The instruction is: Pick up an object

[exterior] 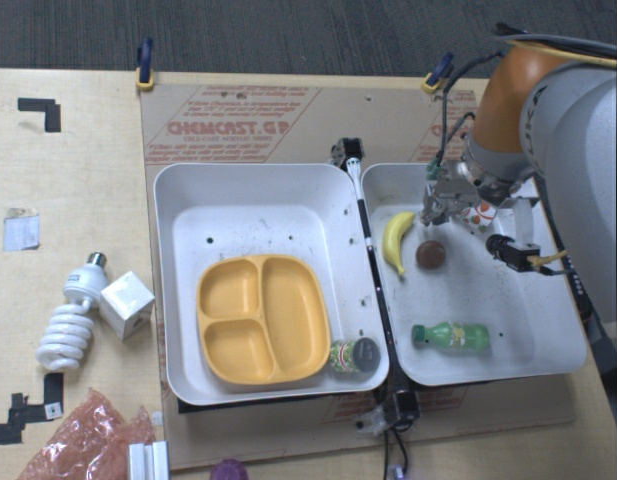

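My gripper [440,208] hangs over the back of the right bin [548,358], reaching in from the right. Just below and left of it lies a yellow banana [395,241]. A small brown ball [431,255] sits directly below the gripper, close to its tip. A green bottle [451,337] lies on its side near the bin's front. Nothing shows in the gripper's hold.
The left bin [178,268] holds a yellow divided plate [263,318] and a small jar [354,355] in its front right corner. A light bulb [68,318], a white cube [126,303] and a red mesh bag [83,438] lie on the bench to the left.
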Controlling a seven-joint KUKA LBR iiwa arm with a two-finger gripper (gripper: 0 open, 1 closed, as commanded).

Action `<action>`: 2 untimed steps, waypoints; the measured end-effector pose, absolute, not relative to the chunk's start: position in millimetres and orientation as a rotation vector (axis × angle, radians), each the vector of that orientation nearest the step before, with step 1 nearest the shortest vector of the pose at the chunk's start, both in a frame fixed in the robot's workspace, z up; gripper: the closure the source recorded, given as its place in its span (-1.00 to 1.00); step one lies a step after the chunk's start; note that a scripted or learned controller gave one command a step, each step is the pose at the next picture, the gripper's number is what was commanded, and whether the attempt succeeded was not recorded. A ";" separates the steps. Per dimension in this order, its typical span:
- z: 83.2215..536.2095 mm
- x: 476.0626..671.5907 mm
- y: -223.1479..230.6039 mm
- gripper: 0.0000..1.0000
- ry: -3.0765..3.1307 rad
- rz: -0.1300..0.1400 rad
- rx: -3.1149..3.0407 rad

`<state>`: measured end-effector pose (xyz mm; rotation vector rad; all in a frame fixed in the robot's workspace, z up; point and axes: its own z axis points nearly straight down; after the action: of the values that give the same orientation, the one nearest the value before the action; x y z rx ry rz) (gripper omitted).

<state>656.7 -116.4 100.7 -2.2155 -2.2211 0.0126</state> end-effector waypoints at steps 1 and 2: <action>100.7 656.7 -116.4 -1.00 -2.220 0.013 -2.216; 92.2 584.1 -92.7 -1.00 -2.219 0.001 -2.223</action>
<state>584.1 -92.7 92.2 -2.2230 -2.2195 0.0014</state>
